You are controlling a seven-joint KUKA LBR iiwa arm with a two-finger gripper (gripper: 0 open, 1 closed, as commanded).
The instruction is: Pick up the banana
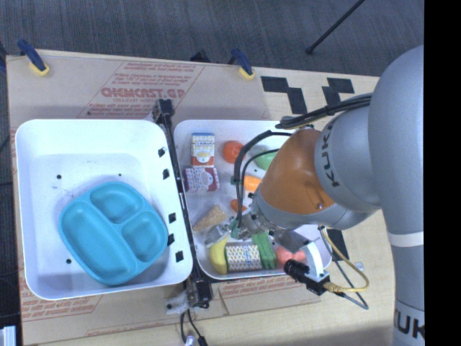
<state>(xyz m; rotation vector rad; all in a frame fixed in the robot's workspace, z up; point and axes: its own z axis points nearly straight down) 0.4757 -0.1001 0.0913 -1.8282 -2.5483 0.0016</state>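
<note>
— Banana (pixel 218 253) location?
— Near the front of the right bin (pixel 189 132), just left of a patterned box (pixel 243 256), a cracker (pixel 209 217) above it.
— And the end effector (pixel 241 227)?
— Low over the right bin, just above the box; whether it's spread or closed, I cannot tell.
— Left bin (pixel 29 193)?
— Holds a blue divided plate (pixel 112 231).

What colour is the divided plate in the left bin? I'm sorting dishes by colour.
Light blue; the divided plate shows plainly in the camera view, lying in the left bin.
</note>
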